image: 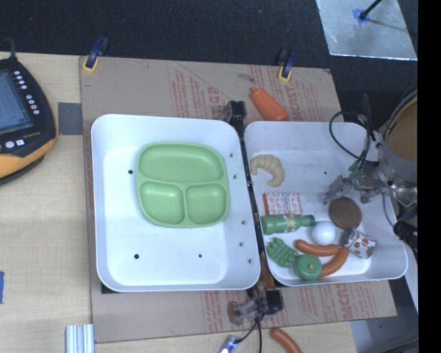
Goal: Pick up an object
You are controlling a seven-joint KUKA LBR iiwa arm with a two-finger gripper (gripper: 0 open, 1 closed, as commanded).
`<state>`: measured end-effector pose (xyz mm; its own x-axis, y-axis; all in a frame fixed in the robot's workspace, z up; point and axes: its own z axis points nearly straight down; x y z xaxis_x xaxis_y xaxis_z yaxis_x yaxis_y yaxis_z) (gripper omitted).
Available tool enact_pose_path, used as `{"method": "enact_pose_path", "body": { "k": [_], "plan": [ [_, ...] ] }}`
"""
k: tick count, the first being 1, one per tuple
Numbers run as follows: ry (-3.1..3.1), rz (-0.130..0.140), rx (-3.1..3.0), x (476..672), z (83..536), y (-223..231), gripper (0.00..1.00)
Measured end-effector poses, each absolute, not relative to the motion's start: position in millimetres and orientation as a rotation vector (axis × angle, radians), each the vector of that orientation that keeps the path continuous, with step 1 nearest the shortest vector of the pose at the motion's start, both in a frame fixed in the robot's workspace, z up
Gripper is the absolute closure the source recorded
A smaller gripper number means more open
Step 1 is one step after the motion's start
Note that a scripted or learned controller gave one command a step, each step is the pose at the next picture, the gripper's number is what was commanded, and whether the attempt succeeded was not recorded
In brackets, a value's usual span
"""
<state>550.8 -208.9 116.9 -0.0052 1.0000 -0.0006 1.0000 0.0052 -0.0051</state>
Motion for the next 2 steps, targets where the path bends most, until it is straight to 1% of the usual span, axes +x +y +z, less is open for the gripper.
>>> {"method": "enact_pose_path", "body": {
  "k": [1,2],
  "plan": [
    [-2.227,0.005,-2.215,581.2,92,-212,0.00],
    [-2.226,0.004,-2.214,533.9,148,-212,0.00]
  ]
}}
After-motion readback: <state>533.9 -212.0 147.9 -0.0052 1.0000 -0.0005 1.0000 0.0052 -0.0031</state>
